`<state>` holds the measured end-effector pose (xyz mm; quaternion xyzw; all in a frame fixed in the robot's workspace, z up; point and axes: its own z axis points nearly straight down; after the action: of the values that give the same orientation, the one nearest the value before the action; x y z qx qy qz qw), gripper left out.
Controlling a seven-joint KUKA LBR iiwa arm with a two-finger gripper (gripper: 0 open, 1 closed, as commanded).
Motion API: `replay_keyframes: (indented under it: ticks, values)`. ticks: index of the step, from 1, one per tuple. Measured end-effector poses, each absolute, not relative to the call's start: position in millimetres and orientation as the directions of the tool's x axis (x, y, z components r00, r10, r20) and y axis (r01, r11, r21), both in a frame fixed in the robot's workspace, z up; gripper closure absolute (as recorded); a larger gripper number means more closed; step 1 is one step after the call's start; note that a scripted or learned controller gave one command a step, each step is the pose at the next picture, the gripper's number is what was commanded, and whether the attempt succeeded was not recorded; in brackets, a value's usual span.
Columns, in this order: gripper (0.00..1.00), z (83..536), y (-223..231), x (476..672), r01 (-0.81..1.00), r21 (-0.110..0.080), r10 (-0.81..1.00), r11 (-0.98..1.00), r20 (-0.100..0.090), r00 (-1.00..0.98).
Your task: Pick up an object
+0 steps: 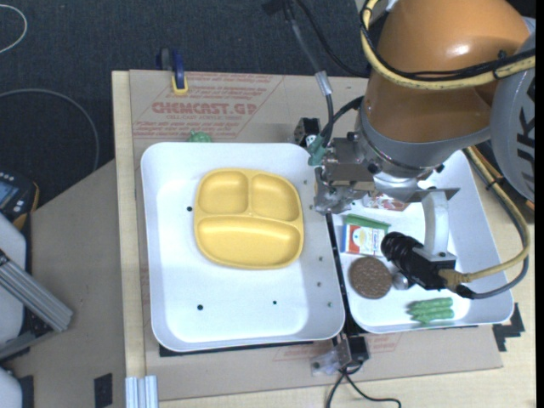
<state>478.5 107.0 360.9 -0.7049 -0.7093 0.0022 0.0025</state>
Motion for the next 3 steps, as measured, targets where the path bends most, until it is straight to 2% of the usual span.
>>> replay_keyframes:
  ticks: [2,3]
  values:
    - [1.0,383.7,104.3,480.1,1.0,0.002,1.0,0.002,0.0,-0.002]
    - [1.0,297.9,78.1,478.2,1.0,-0.011,1.0,-0.005,-0.002,0.005]
